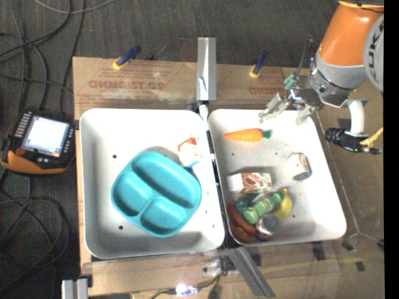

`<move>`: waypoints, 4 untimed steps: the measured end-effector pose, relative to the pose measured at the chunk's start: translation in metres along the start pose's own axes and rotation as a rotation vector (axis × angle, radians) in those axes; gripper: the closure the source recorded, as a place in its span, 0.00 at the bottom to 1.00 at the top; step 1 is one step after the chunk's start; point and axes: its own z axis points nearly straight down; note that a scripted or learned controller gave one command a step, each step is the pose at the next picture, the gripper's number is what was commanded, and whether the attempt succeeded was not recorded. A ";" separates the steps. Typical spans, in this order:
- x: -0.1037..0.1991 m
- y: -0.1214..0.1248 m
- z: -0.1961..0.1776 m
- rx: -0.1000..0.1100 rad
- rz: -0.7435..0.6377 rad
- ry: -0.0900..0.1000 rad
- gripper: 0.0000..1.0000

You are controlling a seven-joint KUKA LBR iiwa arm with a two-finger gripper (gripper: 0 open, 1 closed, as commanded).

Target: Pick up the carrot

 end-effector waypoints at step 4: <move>-0.041 -0.013 0.133 0.000 -0.037 0.000 0.00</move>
